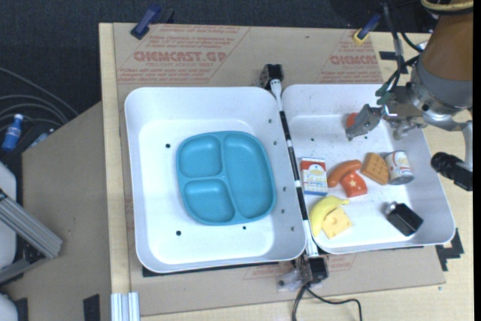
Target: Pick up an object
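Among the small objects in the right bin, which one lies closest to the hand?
The small can, lying on its side at the group's right end, just below the hand. The banana and black block lie farther down.

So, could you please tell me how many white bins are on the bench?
2: the left bin holds a blue divided plate; the right bin holds the small items, beneath the end effector.

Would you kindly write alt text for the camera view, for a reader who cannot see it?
A grey robot arm reaches from the right, its pincer hovering over the right bin, which holds a banana, a can and other small items. The left bin holds a blue divided plate.
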`<state>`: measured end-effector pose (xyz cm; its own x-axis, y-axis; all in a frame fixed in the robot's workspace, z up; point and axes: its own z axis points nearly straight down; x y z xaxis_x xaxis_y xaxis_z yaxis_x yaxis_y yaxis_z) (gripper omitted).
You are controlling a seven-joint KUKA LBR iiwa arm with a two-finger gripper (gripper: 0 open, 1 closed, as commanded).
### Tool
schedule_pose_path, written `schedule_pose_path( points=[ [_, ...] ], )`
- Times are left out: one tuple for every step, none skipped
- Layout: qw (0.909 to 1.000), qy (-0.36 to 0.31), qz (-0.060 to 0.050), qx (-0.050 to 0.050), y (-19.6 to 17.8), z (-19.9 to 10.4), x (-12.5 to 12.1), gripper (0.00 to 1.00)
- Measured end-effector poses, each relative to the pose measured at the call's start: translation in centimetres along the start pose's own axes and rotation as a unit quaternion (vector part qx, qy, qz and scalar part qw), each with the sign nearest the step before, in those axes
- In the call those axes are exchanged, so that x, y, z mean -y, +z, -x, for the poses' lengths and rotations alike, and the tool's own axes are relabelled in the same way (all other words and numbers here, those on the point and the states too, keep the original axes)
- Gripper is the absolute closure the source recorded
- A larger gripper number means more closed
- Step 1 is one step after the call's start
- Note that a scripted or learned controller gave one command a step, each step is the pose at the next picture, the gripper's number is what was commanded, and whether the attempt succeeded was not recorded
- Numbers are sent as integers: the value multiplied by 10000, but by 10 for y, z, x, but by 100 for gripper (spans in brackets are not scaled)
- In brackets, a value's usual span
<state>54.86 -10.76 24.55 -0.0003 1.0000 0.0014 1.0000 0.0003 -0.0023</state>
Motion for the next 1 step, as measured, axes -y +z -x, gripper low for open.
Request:
schedule_pose_path(
  points=[
    [10000, -1, 9, 5, 161, 1, -61, 0]
  ],
)
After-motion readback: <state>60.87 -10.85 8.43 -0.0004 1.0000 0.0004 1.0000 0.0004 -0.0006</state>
